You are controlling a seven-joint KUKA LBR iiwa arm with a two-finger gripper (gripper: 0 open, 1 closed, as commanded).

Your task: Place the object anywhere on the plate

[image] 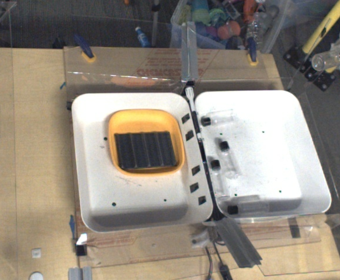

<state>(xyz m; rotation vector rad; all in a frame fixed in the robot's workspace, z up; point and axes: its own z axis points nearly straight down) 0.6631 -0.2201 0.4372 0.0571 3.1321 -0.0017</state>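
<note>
The wooden surface carries two shallow white bins side by side, and they meet along a dark seam running from the far edge toward the near edge. The left bin holds an orange plate with rounded corners, set in the far half of the bin and closer to the seam than to the bin's left wall.

A dark ribbed slab lies flat on the plate. Its long axis runs left to right, roughly parallel to the bin's near wall, and its ribs run across it from far to near. It covers the near part of the plate: its near edge lies close to the plate's near rim, and a band of bare orange shows beyond its far edge. Narrow strips of orange show at its left and right ends.

Around the plate, the left bin has a broad bare white floor toward its near wall and a narrower strip along its left wall. The right bin is mostly open white floor, with a few small black pieces near the seam.

The gripper hangs beyond the right bin's far right corner, well apart from the slab and off both bins, and it is too small and blurred to tell whether it is open or closed
</note>
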